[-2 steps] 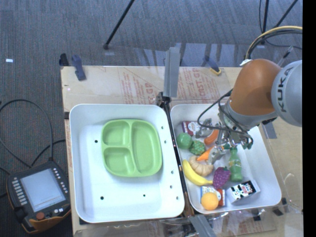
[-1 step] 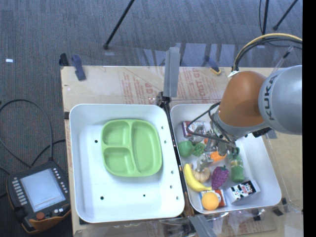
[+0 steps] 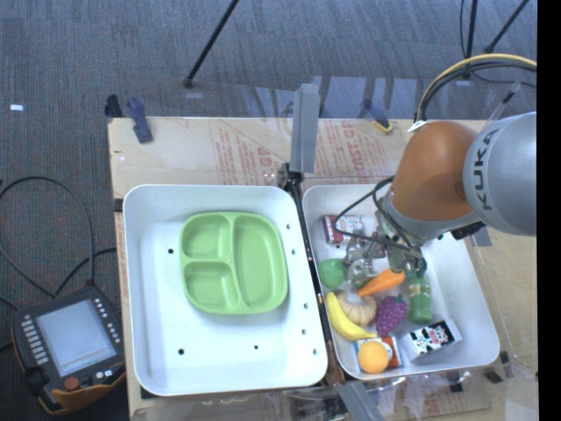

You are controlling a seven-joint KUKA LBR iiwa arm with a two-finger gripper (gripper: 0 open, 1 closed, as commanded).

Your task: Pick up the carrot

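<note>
Grey carpet surrounds a wooden bench (image 3: pixel 219 147) that carries two shallow white bins side by side. Taking the right bin (image 3: pixel 465 288) as the landmark, the left bin (image 3: pixel 149 323) lies touching its left wall and holds a green divided plate (image 3: pixel 235 261). Over the right bin's upper middle hangs the robot arm (image 3: pixel 473 178), its orange band the biggest thing above the clutter, and below that band the gripper (image 3: pixel 379 266) reaches down among the toys; whether it is apart, together or clamped on anything cannot be told, since the wrist hides it. Inside the right bin, from larger to smaller, lie a banana (image 3: pixel 344 318) by the lower left, a small milk carton (image 3: pixel 432 338) at the lower right, purple grapes (image 3: pixel 391 314) near the middle, an orange fruit (image 3: pixel 373 357) at the bottom edge, and the carrot (image 3: pixel 382 282) in the middle, just under the gripper. The carrot looks short and orange, tapered toward the left, lying slanted atop the heap. The step in hand seems to be the grasp itself. The next move likely calls for a firm closure across the carrot's thick part and a straight lift clear of its neighbours.
</note>
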